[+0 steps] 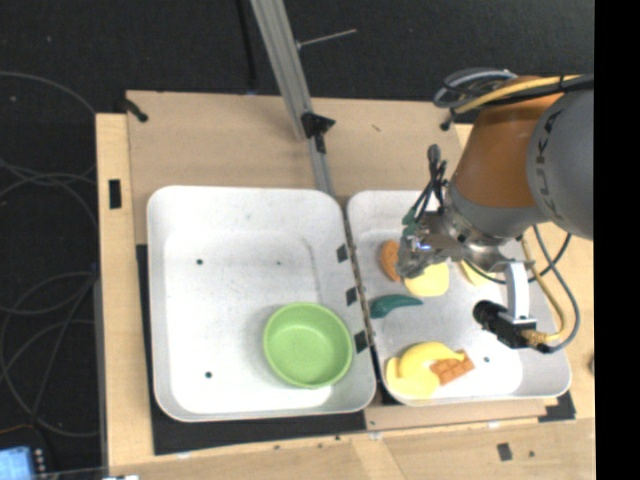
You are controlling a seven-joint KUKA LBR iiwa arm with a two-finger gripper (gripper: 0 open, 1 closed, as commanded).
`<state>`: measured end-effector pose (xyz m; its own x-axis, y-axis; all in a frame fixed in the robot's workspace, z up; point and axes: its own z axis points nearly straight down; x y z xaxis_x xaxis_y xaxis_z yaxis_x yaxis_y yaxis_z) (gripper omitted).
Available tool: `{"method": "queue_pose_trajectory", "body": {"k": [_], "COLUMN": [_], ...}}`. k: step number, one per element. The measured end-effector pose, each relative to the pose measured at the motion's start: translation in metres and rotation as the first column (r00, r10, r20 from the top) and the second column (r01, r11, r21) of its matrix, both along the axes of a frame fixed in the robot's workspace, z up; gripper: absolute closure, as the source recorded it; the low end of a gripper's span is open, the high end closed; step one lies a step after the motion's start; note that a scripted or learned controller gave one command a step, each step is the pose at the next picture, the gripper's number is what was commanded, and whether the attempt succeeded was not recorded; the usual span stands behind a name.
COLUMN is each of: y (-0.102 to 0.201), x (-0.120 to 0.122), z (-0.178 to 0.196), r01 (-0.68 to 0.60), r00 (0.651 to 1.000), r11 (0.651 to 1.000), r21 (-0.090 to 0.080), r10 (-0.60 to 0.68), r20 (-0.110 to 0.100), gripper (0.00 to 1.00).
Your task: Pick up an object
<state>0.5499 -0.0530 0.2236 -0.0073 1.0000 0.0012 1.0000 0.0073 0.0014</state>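
Observation:
My gripper (415, 260) hangs low in the right bin (540, 378), over its upper middle. An orange round object (388, 259) sits just left of it. A pale yellow object (430, 281) lies right under and beside the gripper. A small teal piece (393, 306) rests near the divider between the bins. A yellow toy with an orange patch (428, 368) lies at the right bin's front. A green bowl (307, 343) sits in the left bin (200, 268), at its front right. The arm hides the bin's upper right part.
A slanted metal pole (290, 78) rises from behind the bins. A black connector with cable (505, 326) hangs off the arm over the right bin. The bins sit on a wooden bench (220, 138).

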Motion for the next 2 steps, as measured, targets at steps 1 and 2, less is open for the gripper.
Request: {"method": "queue_pose_trajectory", "body": {"k": [1,2], "y": [0.056,0.11], "x": [0.009,0.014], "z": [-0.006,0.01], "r01": [-0.001,-0.002], "r00": [1.0,1.0], "r11": [1.0,1.0], "r21": [0.0,0.001], "r10": [0.001,0.002], "r20": [0.0,0.0], "gripper": [1.0,1.0]}}
